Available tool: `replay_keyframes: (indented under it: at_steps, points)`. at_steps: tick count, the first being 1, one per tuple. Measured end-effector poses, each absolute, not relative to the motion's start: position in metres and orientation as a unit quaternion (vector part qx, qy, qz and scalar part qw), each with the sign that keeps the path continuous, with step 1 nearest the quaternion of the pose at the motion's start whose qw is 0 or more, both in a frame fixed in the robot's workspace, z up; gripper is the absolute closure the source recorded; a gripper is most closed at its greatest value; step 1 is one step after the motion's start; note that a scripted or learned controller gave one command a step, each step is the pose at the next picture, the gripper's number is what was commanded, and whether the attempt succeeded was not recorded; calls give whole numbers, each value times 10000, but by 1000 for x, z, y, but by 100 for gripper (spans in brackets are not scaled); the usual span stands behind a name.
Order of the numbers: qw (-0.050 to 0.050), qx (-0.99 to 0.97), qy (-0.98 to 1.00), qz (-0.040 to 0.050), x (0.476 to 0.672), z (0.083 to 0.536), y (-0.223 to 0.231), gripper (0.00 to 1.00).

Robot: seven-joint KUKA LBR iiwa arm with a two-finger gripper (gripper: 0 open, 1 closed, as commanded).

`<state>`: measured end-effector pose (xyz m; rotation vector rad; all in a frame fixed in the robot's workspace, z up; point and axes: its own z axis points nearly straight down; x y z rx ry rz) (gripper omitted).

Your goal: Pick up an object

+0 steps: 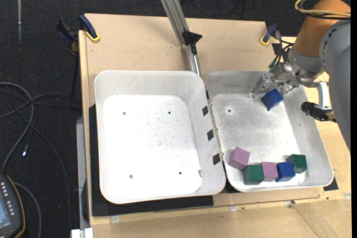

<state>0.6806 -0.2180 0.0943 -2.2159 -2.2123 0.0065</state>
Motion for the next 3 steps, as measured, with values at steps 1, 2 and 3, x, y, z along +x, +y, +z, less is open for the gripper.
replay_keyframes:
  at_steps: [1,2,3]
  points:
    - [0,-7057,-7085,2,665,96,-185,0]
    - [-20,-7059,-7083,0,666,106,-187,100]
    - [-11,-7056,-7086,-6,681,104,-167,100]
